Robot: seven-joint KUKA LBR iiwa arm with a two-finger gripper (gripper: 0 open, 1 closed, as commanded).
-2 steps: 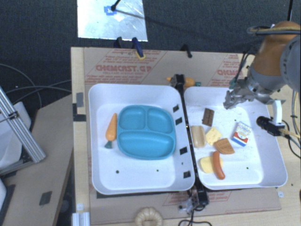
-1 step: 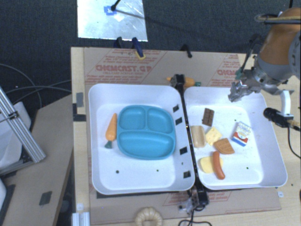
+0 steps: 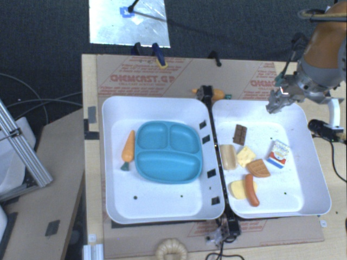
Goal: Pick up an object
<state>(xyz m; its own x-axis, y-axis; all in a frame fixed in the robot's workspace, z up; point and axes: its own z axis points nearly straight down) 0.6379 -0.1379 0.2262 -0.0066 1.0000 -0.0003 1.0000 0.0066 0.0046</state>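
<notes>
The claw (image 3: 277, 103) hangs over the far rim of the right bin (image 3: 303, 199), how far it is open I cannot tell, and the nearest object, a chocolate bar (image 3: 240, 134), lies below-left of it, its long axis nearly upright in the view.

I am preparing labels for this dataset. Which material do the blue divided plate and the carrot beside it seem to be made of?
The blue divided plate looks like moulded plastic with a matte to satin finish: one even colour, with soft rounded ridges between its three sections. The carrot is probably a plastic toy: smooth, uniform orange with a neat green tip. Rubber or foam cannot be excluded from this view.
</notes>
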